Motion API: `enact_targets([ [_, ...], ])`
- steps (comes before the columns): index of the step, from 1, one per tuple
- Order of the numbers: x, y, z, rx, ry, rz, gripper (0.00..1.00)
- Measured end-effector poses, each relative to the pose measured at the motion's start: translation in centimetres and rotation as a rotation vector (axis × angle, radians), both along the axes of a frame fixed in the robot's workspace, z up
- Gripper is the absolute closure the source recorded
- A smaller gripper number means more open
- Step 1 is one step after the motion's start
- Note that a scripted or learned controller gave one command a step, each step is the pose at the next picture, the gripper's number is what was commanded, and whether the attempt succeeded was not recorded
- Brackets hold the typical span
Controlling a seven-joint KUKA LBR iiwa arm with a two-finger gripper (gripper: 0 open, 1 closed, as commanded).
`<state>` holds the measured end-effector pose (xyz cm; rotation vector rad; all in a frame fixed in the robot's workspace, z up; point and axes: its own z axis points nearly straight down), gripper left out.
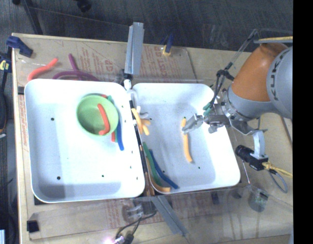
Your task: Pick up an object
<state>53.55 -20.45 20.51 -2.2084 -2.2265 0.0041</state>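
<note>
The step in hand reads as the approach to a grasp in the right bin [225,174]. Nearest the camera, along that bin's left wall, lies a bundle of strips [157,174], green, blue and yellow, crowded against the divider and awkward to reach. The better target looks to be the orange strip [187,145], lying alone on bare white floor near the bin's middle, running roughly front to back. To take it well, the arm would need to come straight down over the strip's middle with the fingers set across its narrow width, not along it, and low enough to close under its curve without scraping the floor. The gripper [193,124] hangs just above the strip's far end, tilted in from the right; whether its fingers are spread or closed cannot be told, and nothing is seen between them. Farther left, the other bin holds a green bowl [92,115].
</note>
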Motion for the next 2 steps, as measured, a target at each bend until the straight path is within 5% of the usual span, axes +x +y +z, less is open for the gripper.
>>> enact_targets([
  [2, 0.5, 0.7, -11.4, -0.002, -0.001, -0.003, 0.00],
])
